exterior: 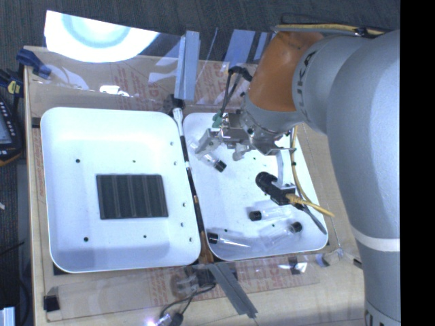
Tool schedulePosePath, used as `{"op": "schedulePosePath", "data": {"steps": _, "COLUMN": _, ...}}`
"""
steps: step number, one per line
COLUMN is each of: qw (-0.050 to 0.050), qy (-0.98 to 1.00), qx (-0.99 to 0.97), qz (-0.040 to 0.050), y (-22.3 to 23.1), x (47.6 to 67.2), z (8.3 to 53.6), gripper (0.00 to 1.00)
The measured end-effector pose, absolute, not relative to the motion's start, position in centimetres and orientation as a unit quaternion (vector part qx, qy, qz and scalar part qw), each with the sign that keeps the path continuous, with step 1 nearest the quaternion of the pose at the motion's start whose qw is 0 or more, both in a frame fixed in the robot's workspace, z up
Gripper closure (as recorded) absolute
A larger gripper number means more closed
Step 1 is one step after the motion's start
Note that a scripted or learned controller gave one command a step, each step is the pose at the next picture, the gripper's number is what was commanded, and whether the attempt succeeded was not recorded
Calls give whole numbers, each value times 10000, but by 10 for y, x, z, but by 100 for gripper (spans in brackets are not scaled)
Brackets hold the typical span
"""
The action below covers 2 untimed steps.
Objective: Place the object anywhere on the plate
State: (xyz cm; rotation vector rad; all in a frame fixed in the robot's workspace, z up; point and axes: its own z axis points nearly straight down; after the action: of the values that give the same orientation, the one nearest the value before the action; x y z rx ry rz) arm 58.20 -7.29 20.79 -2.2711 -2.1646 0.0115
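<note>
A dark grey ribbed plate (131, 196) lies flat in the middle of the left white bin (68, 134). My gripper (221, 149) hangs over the upper left part of the right bin (234, 258), its two pale fingers spread open with nothing between them. Just below the fingertips a small black-capped piece (219, 165) rests on the bin floor. Lower in that bin lie clear tubes with black caps: one (255, 215) near the centre, one (294, 227) at the right, one (213, 237) at the front left.
The grey arm with its orange band (285, 73) covers the right bin's far right side. A raised divider (190, 182) runs between the two bins. Loose hardware (194, 277) sits on the bench in front of the bins.
</note>
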Motion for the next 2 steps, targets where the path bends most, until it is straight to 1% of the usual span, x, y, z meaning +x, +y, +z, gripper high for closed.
{"op": "schedulePosePath", "data": {"steps": 1, "qw": 45, "qy": -7806, "qx": -6250, "qz": 33, "y": -35, "x": 492, "z": 188, "gripper": 100}}
{"op": "schedulePosePath", "data": {"steps": 2, "qw": 38, "qy": -8144, "qx": -5803, "qz": 33, "y": 41, "x": 476, "z": 189, "gripper": 100}}
